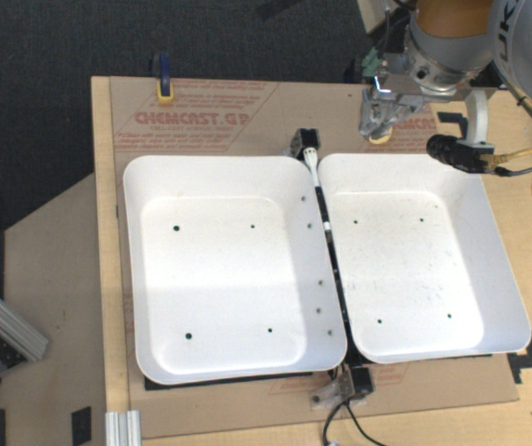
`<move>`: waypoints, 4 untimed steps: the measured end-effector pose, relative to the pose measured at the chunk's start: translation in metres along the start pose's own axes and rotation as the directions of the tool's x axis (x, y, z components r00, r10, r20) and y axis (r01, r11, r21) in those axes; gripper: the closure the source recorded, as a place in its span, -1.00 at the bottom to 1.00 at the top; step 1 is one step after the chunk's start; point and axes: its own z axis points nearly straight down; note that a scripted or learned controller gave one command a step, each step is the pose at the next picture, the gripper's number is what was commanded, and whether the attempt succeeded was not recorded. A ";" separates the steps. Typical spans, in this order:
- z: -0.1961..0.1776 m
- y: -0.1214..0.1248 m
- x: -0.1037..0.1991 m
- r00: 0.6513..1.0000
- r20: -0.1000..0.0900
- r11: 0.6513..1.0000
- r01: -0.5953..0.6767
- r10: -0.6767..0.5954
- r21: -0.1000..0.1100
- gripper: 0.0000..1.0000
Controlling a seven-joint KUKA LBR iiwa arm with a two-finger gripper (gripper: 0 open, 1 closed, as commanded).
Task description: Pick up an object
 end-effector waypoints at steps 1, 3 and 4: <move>-0.055 -0.011 -0.013 1.000 0.003 1.000 -0.006 0.006 -0.013 1.00; -0.003 0.000 -0.046 1.000 0.000 1.000 -0.002 0.002 0.002 1.00; -0.050 -0.017 -0.045 1.000 0.003 1.000 -0.004 0.004 -0.011 1.00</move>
